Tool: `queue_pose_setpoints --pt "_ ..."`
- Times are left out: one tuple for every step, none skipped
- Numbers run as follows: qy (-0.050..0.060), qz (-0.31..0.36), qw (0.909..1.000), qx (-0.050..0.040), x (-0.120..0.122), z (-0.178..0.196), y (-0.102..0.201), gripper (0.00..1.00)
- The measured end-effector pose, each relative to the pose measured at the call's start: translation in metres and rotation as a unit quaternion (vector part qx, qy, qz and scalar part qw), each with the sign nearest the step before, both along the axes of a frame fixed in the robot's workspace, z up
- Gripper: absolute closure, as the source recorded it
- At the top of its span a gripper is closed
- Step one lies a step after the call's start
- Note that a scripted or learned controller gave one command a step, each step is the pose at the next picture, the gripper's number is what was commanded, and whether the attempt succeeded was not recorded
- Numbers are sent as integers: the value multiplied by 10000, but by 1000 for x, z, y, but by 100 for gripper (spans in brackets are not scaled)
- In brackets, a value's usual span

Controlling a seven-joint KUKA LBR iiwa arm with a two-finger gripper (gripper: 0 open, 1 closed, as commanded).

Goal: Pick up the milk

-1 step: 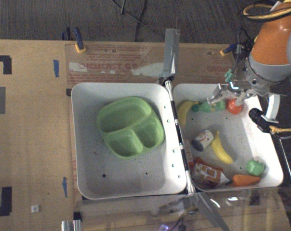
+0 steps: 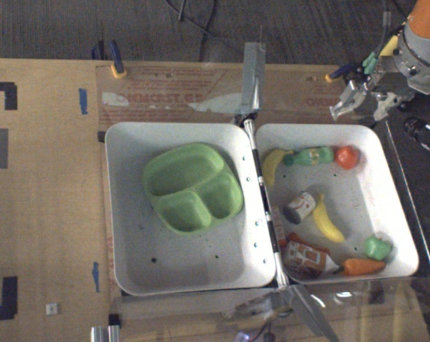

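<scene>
The table (image 2: 44, 191) is tan wood with a sheet of brown cardboard (image 2: 172, 95) lying on it. Two shallow white bins sit side by side on top, the left bin (image 2: 122, 262) touching the right bin (image 2: 396, 191) along their inner edges. Blue tape strips (image 2: 83, 100) and black corner marks (image 2: 3, 95) lie on the table's left part.

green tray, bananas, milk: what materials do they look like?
Tray: likely molded plastic, matte, uniform green with rounded compartment walls. Bananas: probably toy plastic, smooth flat yellow, no spots. Milk: small carton lying on its side, printed; card or plastic, too small to tell.
</scene>
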State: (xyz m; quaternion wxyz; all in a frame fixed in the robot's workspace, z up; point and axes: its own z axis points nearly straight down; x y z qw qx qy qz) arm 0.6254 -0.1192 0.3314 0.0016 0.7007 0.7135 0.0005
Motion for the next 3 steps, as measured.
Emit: queue_pose_setpoints --pt "9 -180 9998 6 -12 -128 40 0" --pt "-1 -489 9988 3 -29 -67 27 0" --pt "-17 -490 9988 0 -28 -57 26 100"
